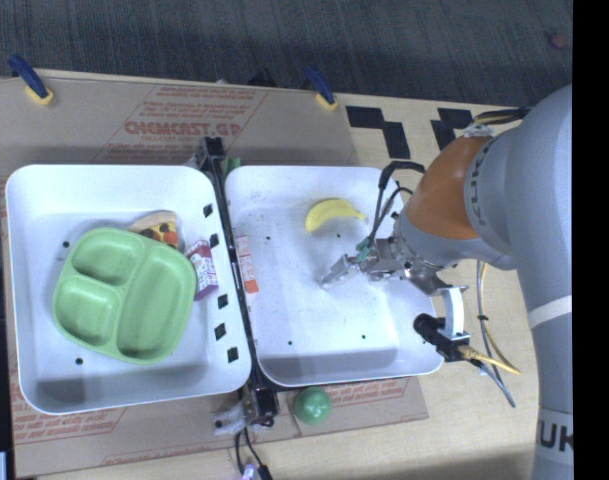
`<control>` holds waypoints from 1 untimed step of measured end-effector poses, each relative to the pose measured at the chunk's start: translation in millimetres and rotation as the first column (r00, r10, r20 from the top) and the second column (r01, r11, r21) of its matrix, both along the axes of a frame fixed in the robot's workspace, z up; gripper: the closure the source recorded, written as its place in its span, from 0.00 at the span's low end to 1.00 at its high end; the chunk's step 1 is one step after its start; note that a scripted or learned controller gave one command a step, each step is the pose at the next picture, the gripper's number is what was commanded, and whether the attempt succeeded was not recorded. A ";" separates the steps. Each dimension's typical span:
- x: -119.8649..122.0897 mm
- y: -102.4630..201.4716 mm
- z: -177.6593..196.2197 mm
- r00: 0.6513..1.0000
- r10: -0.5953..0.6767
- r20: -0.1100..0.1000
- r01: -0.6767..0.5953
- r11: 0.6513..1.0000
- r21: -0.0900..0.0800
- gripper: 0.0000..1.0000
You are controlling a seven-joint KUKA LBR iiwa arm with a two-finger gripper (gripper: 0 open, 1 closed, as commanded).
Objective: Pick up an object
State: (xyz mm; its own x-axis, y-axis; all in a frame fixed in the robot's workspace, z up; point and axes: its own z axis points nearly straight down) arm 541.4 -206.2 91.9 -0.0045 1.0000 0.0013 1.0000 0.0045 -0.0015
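Camera view, L to R. Left bin, white, shallow: a green divided plate w/ three compartments lies across its middle, slightly tilted. Just behind the plate's upper right edge a slice of toy pizza peeks out, partly hidden by the plate. Beside the plate's right edge, near the divider btwn bins, a small purple-and-white packet, touching or nearly touching the plate; can't tell which.

At the seam, a black clip sits at the top where the two bins meet, and a red-and-white label strip lies along the right bin's left wall.

Right bin, white: a yellow banana lies in the upper middle, curved, apart from everything else. Gripper is low in the bin, just below and slightly right of the banana, not touching it. Fingers point left; jaws look nearly together, w/ nothing btwn them. Grey arm w/ orange band comes in from the right over the bin's right wall.

Outside the bins, on the cardboard at the front edge below the right bin, a small green ball. Two blue clamps hold the cardboard's far edge.
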 end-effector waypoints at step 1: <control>29.5 58.8 -0.1 1.000 0.004 0.000 -0.004 1.000 -0.001 0.00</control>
State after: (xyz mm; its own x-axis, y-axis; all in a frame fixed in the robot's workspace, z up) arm 570.9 -147.5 91.8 -0.0084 1.0000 0.0001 1.0000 0.0084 -0.0019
